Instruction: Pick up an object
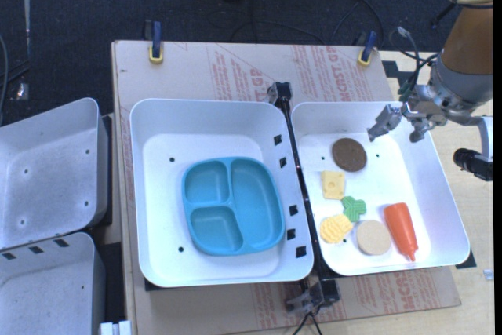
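I see red letters printed on the brown board (pixel 329 67) under the bins, but they are faint and turned around, so I cannot read the words. Two yellow clamps (pixel 156 51) pinch the board at its far edge.

The left bin (pixel 157 129) is white, smooth plastic with round corners. A blue tray (pixel 232 205) lies in it. The tray looks like shiny plastic and has three hollow parts, two small and one long.

The right bin (pixel 439 192) is white too, and it holds toy food. There is a flat round brown patty (pixel 349 154) near the far side. Below it lies a yellow cheese piece (pixel 333 184) with little holes. Just beside that is a bumpy green piece (pixel 354 208). A yellow ridged piece (pixel 336 229) with wavy lines sits next to a round tan disc (pixel 373 238). An orange carrot (pixel 401 229), long and smooth, lies to the right of the disc.

My gripper (pixel 398 123) hangs over the far right part of the right bin, near the patty but apart from it. Its two grey fingers (pixel 383 124) are spread and nothing is between them. The arm (pixel 469 35) above it is orange and grey.
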{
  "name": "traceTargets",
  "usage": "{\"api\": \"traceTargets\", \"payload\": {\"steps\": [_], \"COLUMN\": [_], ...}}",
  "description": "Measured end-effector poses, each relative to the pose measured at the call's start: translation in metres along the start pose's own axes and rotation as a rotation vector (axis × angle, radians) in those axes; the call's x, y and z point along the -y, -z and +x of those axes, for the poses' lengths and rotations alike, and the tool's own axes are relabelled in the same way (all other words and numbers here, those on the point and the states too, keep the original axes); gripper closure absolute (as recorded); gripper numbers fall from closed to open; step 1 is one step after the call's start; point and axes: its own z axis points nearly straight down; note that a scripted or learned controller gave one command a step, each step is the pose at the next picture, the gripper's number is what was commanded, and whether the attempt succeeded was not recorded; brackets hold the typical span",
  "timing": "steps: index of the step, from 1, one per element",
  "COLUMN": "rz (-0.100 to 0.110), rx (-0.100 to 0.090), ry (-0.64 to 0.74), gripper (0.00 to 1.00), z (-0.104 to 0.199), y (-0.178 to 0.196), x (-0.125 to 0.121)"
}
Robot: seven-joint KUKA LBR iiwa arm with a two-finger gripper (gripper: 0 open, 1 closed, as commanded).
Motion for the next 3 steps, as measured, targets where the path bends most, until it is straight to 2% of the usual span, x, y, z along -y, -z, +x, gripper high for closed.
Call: {"api": "traceTargets", "payload": {"steps": [1, 2, 3], "rz": [-0.013, -0.008, -0.009], "rx": [0.002, 0.001, 0.001], "ry": [0.003, 0.001, 0.004], "gripper": [0.0, 0.0, 0.0], "z": [0.001, -0.005, 0.003], "y": [0.008, -0.054, -0.101], "x": [-0.003, -0.005, -0.009]}}
